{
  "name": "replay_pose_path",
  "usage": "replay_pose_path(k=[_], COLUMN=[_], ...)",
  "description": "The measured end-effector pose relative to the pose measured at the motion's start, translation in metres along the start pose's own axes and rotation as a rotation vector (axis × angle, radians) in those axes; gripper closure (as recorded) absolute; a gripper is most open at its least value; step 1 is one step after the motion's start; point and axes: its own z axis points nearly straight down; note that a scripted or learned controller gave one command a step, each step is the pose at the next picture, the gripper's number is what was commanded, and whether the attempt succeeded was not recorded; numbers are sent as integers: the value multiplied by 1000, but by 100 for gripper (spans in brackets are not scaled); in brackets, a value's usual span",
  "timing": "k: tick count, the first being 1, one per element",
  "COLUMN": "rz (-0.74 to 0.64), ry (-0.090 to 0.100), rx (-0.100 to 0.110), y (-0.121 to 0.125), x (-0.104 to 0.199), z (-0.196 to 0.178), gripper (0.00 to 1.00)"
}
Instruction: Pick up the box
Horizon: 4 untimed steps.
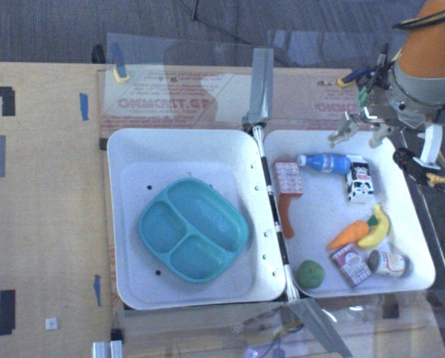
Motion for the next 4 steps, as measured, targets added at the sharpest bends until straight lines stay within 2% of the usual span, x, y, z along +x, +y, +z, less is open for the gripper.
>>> replay_pose_path(k=[1,2,3,4], rz=[81,-53,234,112], ry=[0,-15,21,6], rx=[1,-38,-24,-3], y=[-95,-149,-142,-157], x=[-22,3,-58,-47], z=[93,139,139,134], gripper=[0,0,0,0])
